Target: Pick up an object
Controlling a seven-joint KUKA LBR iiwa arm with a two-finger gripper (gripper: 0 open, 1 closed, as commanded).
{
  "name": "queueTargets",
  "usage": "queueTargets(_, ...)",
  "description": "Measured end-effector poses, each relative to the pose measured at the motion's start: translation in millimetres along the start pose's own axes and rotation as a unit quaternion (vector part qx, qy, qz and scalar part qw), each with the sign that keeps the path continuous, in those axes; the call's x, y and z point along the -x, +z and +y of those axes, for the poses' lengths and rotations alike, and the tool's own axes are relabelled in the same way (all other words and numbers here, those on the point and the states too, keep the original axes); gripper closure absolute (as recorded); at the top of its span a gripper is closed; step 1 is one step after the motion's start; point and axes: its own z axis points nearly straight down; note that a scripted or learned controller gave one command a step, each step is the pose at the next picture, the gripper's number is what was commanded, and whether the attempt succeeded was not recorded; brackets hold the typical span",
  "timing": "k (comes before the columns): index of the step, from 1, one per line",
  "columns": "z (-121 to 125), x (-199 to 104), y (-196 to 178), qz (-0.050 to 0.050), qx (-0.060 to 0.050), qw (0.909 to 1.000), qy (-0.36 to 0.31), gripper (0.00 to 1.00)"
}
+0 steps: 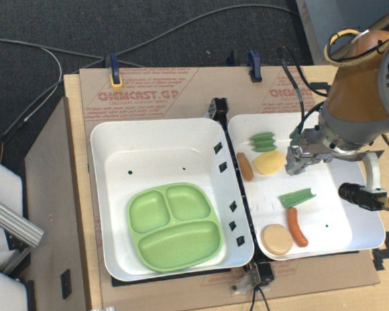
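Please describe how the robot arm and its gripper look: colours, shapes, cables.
The arm is thick and rounded, grey, with a wide orange band above the wrist. Black cables run along it, and a yellow loop sits on top. The gripper is small, metallic grey, with dark parts.

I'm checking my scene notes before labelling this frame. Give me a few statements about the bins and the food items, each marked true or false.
1. The green divided plate lies in the left bin. True.
2. The food items lie on the green plate. False: they lie in the right bin.
3. The end effector is above the right bin, near the yellow piece. True.
4. The red sausage touches the yellow piece. False: they lie apart, a green piece between them.
5. The round tan piece sits near the right bin's front edge. True.
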Motion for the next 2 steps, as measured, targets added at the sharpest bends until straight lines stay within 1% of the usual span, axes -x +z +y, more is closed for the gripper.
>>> queueTargets(1,-12.6,-51.8,-15.3,0.001,0.000,1.0000,-0.002,1.00)
queueTargets(2,-23.6,-104.8,-6.0,0.000,-0.001,1.0000,-0.001,1.00)
